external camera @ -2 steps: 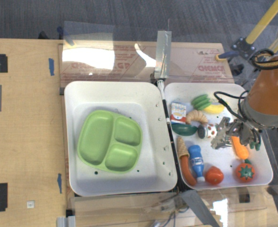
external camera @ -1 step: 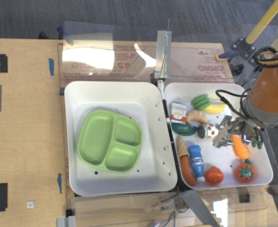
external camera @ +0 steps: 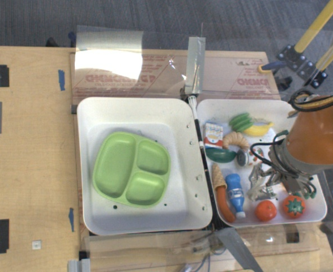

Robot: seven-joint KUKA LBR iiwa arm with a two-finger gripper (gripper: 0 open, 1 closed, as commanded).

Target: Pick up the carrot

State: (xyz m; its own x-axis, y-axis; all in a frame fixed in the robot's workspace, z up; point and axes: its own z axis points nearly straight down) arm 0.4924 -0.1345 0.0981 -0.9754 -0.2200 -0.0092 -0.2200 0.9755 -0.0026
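In the right bin (external camera: 319, 208) the gripper (external camera: 263, 183) hangs over clutter right of a blue bottle (external camera: 235, 192); I cannot tell whether it is released or clenched. The carrot (external camera: 224, 204) lies along the near-left wall, probably light, stiff, slick plastic, best pinched mid-length. Its far end blurs into a cone-shaped toy (external camera: 218, 174).

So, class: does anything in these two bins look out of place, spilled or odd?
Nothing stands out. The green divided plate lies flat in the left bin. The toy foods, including the carrot and blue bottle, lie jumbled inside the right bin.
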